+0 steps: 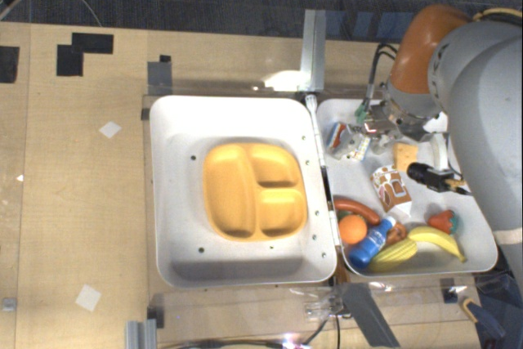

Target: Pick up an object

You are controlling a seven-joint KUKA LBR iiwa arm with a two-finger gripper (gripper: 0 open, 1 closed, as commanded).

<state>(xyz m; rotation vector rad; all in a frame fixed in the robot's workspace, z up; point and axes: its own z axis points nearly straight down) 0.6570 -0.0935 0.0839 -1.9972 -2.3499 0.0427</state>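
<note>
The end effector (372, 127) hangs low over the far end of the right bin (339, 112), and the wrist hides it too much to tell whether it is open or closed. Nothing can be seen held in it.

Just to its left, and perhaps touching it (the view is too cluttered there to be sure), lies a crumpled silvery packet (346, 140). Just on its other side, toward the arm, is a tan square piece (404, 153). A small brown-and-white box (391, 185) sits near, on the side toward the bin's near end.

Farther that way, well apart from the end effector, the rest crowd together: a red sausage-like thing (357, 208), an orange (352, 230), a blue bottle (372, 243) lying tilted, a banana (437, 241) and a strawberry (441, 220).

Across the dividing wall to its left, the left bin (176, 176) holds a yellow compartment tray (252, 190). Both bins rest on the pale wooden bench (73, 200).
</note>
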